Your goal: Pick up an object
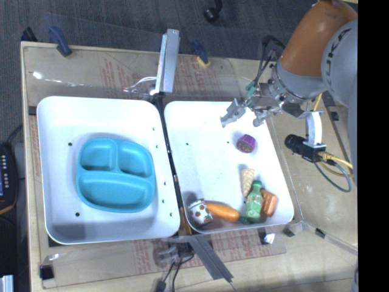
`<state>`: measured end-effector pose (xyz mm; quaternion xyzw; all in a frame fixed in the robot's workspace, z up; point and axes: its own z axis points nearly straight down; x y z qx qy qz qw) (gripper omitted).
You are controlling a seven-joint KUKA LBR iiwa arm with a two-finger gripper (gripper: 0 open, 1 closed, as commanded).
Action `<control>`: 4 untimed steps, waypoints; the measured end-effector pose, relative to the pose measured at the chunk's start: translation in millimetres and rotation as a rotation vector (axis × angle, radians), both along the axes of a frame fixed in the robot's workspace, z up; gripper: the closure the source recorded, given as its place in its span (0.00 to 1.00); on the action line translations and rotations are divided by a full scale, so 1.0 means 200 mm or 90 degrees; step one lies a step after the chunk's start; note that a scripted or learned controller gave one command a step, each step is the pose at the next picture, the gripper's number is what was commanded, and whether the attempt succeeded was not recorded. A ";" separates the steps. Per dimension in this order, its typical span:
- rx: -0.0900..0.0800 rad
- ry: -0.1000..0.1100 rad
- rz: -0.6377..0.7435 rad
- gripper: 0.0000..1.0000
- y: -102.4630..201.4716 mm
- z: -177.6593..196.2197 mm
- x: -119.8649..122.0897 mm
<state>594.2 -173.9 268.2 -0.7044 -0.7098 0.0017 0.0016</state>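
Note:
My gripper (244,116) hangs over the back right part of the right bin (200,139), fingers spread open with nothing between them. A small purple object (246,143) lies just below and in front of it. Along the bin's front lie a white patterned ball (199,212), an orange carrot (222,211), a cream cone-shaped piece (247,179), a green bottle (254,203) and an orange piece (269,203).
The left bin (55,163) holds a blue divided plate (115,174). A grey upright post (167,62) stands behind the seam between the bins. Cables and a black fitting (304,146) sit to the right of the right bin.

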 end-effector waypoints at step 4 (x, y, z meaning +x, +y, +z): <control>0.000 -0.001 0.000 0.00 -0.18 -0.70 -0.28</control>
